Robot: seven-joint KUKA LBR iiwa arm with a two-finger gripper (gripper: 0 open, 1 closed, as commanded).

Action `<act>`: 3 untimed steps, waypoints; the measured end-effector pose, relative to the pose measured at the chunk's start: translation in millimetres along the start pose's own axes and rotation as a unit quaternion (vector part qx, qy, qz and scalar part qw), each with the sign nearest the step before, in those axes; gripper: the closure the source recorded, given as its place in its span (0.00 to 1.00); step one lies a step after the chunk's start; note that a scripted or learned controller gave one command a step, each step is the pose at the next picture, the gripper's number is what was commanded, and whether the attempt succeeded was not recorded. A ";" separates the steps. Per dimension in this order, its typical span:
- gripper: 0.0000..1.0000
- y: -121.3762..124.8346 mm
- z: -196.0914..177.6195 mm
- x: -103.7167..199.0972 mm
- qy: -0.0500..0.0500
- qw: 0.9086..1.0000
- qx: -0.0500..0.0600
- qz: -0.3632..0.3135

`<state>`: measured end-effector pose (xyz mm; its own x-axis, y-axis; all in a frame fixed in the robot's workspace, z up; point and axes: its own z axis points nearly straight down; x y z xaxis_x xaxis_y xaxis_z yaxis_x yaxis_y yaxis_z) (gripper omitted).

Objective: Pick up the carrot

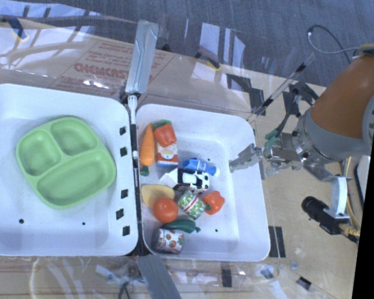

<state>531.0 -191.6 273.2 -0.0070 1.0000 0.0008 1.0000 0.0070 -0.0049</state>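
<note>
Carrot (147, 148): lay along right bin's (253, 196) left wall, beside red pepper (165, 134).
Gripper (248, 158): hung over right rim; jaw state unclear, could not tell.
Approach: needed fingers straddling carrot's width, clear of wall.

Grey KUKA arm (334, 135), orange band (350, 92) above the wrist: reaches in from the right, wrist angled down and leftward. Two-finger metal gripper (244, 159): at the arm's left end, pointing left and slightly near; finger spread too small to judge. Black cabling loops over the far side of the wrist
</note>
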 end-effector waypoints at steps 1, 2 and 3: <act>0.00 6.4 96.4 76.1 0.000 0.989 0.001 -0.145; 0.00 -24.0 82.0 118.9 -0.001 0.918 -0.001 -0.398; 0.00 -0.1 81.6 109.8 -0.001 0.921 -0.002 -0.390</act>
